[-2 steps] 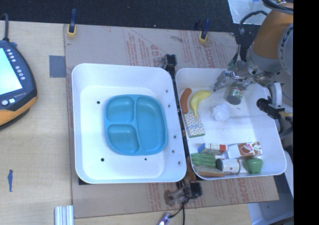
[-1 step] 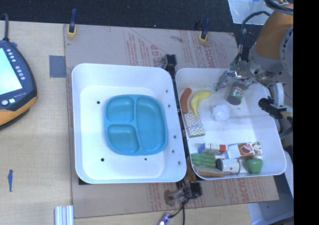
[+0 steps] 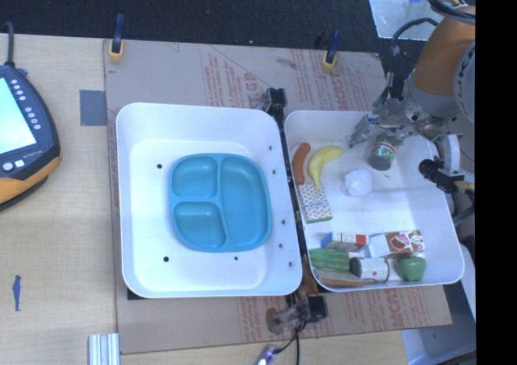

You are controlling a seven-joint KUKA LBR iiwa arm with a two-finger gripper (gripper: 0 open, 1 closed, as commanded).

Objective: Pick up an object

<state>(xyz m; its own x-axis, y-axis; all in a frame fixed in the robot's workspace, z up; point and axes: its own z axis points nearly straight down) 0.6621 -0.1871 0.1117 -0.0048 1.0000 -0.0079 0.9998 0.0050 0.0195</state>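
the fingers [image 3: 373,125] are, as far as i'm reading it, standing spread around a small dark can [image 3: 382,153] in the right bin's [image 3: 452,218] far corner, though i'm not seeing a firm pinch yet. i'm judging this as the grasp step, so the next move is calling for closing and a straight lift. the can is leaning, its long axis running from the gripper [image 3: 380,131] toward the bin's middle, just beyond the yellow banana [image 3: 322,163].

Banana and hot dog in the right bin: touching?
Cannot tell. In the camera view the banana lies right beside the hot dog near the bin's left wall, but no plain contact or clear gap shows between them.
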